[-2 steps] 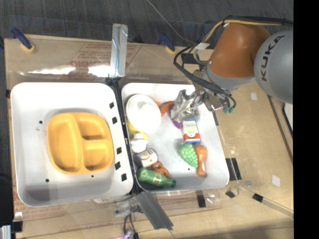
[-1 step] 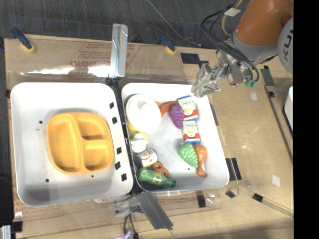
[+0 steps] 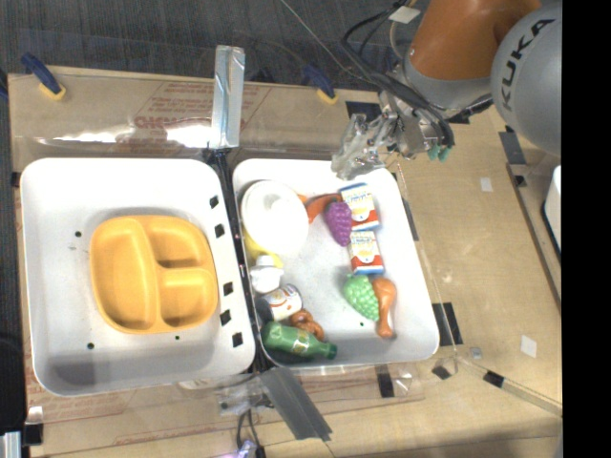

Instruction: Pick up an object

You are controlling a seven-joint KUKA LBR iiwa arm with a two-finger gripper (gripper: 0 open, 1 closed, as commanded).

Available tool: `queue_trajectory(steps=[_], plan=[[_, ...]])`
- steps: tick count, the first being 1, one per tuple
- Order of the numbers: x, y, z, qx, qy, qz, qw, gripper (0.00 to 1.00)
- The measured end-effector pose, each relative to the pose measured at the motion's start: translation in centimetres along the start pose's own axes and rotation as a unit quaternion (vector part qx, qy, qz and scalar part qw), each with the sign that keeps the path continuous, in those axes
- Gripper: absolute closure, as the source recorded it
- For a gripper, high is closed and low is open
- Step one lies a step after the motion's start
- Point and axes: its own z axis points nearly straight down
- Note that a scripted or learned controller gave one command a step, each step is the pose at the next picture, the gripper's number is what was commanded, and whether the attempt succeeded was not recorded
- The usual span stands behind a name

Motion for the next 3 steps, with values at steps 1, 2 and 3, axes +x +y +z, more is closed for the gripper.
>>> queue_trajectory(steps=[1,2,3], plan=[[0.2,-1.5,-1.1,0.001,-0.001,-0.118,0.9930,1.00],[0.1,-1.2,-3.1,0.001,-0.002,-0.147,0.9891,1.00],[-0.5,5.1,-1.4,0.000,0.000,-0.127,0.9918,1.00]])
